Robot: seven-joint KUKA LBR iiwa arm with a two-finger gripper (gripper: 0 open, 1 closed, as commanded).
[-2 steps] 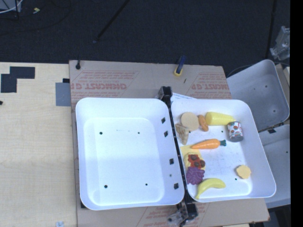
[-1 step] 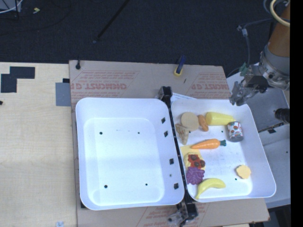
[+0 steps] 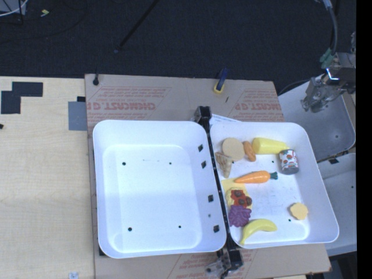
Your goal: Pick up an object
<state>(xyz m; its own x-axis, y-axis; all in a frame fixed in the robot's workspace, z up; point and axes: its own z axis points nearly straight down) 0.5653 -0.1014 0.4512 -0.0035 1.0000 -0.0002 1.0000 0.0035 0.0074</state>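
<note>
Camera view: left bin (image 3: pixel 110 156) has nothing to pick; right bin (image 3: pixel 317 173) holds the carrot (image 3: pixel 256 177), lying apart (my pick). Hand (image 3: pixel 317 97) is parked well right; grip state I cannot tell.

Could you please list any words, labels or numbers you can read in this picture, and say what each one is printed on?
"CHEMCAST GP": red print on the brown board under the bins, seen upside down, repeated in rows; my best reading, as it is blurred.
The small can in the right bin has a label too small to read.
</note>
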